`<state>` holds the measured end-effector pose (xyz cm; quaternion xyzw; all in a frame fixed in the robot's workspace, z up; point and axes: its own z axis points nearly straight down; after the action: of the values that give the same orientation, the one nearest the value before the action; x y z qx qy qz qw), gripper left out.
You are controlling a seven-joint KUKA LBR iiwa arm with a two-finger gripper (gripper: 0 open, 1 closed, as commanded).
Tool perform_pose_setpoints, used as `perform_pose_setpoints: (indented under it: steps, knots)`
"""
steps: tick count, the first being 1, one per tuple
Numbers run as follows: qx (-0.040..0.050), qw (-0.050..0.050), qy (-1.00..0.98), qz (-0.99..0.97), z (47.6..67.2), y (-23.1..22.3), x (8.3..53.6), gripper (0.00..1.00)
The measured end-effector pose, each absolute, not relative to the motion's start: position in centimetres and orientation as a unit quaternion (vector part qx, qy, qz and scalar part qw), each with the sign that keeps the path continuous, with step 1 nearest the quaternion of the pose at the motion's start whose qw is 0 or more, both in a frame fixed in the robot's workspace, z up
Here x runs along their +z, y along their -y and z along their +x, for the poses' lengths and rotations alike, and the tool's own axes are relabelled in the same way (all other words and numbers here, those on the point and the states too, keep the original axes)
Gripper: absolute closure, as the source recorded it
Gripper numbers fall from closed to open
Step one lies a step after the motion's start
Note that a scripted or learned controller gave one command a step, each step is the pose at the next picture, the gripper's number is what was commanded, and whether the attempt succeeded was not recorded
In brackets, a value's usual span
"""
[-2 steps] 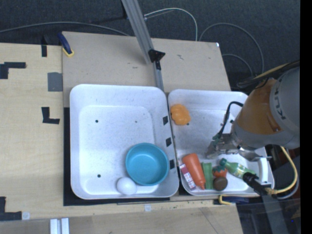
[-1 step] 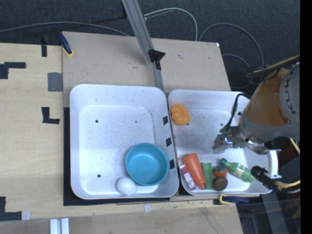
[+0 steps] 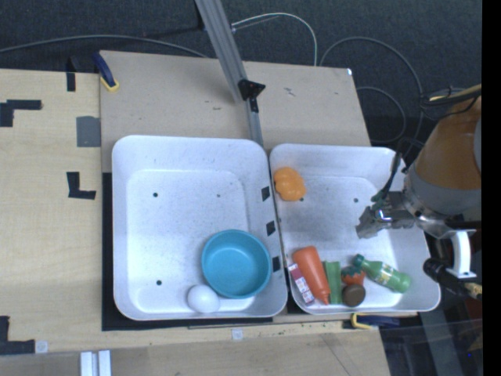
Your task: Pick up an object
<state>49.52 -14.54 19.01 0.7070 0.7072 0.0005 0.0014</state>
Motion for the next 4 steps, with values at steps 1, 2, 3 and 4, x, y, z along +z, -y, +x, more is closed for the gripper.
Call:
perform_pose_setpoints:
  steps: [1,2,3,4]
  knots:
    - [0.0009,0.002,-0.708,0.707,50.4,15.1,24.6,1.0]
    - [0.0003,-0.001,-0.709,0.705,52.5,10.9,24.6,1.0]
    - [0.0006,-0.001,-0.71,0.705,54.6,5.7,25.1,1.0]
    - [-0.0001,-0.001,-0.709,0.705,56.4,1.4,25.0,1.0]
